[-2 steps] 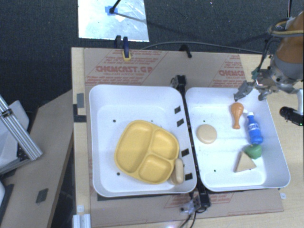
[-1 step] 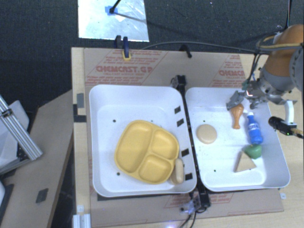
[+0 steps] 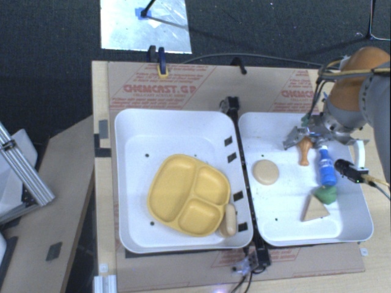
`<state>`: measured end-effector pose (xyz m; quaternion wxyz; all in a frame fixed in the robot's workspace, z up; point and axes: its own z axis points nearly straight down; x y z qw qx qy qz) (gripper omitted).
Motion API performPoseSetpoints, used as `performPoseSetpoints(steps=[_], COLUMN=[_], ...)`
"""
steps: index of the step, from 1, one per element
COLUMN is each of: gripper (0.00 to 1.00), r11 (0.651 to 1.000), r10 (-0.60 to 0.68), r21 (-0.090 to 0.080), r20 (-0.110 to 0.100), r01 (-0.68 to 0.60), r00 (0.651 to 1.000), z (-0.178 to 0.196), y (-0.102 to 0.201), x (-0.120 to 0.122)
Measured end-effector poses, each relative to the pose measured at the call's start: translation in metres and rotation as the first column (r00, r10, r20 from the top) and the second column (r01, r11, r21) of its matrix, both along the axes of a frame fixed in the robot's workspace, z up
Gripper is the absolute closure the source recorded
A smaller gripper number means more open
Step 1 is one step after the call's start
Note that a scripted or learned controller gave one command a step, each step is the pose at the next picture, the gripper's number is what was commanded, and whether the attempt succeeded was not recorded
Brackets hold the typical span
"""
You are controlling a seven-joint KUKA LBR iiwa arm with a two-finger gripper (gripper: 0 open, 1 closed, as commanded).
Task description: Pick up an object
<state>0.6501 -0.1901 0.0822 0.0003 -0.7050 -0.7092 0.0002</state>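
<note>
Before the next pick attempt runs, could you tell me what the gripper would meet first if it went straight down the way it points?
Probably the orange peg-like object just under the gripper, though depth is unclear from this slant.

The tabletop (image 3: 101, 163) is a pale wooden board covered by a brown cardboard sheet (image 3: 183, 84) printed with red lettering, which shows along the far side. Two shallow white bins lie on it, touching along a dark seam at the middle: the left bin (image 3: 131, 163) and the right bin (image 3: 348, 224). At the far edge, left of centre, a small black and yellow clamp (image 3: 160, 63) grips the board.
</note>
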Motion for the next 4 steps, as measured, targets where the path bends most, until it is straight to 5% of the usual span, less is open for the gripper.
performPoseSetpoints(steps=[1,3,4], gripper=[1.0,1.0,1.0], r11=[1.0,1.0,1.0], r10=[0.002,-0.003,0.0], r21=[-0.003,-0.002,-0.001], r20=[0.007,0.007,0.005], r01=[-0.002,0.003,0.0], r00=[1.0,1.0,1.0], z=[0.015,0.119,0.142], y=[-0.001,0.0,0.0], x=[0.002,-0.004,-0.003])
